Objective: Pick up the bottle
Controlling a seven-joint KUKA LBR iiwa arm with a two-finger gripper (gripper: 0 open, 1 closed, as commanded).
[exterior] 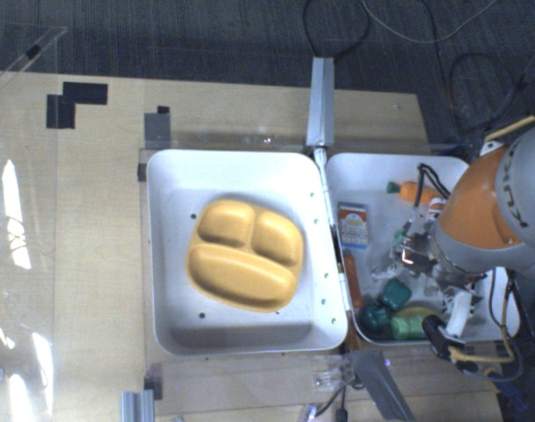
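Nearest the bench's front edge, in the right bin [372,170], the green bottle [406,325] lies on its side by the front wall, beside a dark green block [394,294]. My claw [414,251] hangs just above the clutter; whether it is spread I cannot tell. Nothing is lifted yet, so the whole pick remains. Farther left, the yellow tray [245,253] sits in the left bin [175,236].

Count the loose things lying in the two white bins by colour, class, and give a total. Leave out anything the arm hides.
Yellow: 2 (compartment tray, small piece)
Green: 2 (dark piece, bottle)
Orange: 1 (carrot-like piece)
Red and white: 1 (flat packet)
Total: 6
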